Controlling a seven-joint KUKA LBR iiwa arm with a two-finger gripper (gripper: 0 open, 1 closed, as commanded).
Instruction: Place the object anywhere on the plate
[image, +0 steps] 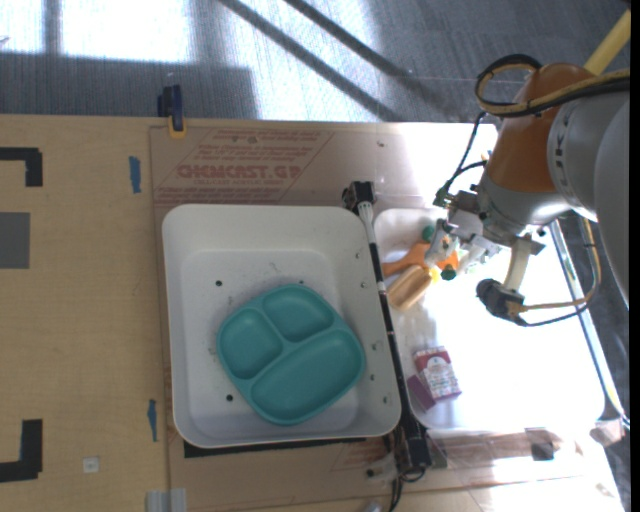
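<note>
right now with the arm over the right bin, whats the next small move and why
Probably a short descent onto the toys in the right bin. The gripper sits above the orange carrot-like piece and the tan bread-like piece, and nothing can be seen between its fingers. The teal divided plate in the left bin bears nothing yet, so a grasp should come before any carry.

right bin (520, 415) — washed out by glare | pincer (447, 252) — fingertips too small to tell

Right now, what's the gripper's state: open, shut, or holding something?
Gripper: low over the right bin, among the toy food; a grasp cannot be told.
</note>
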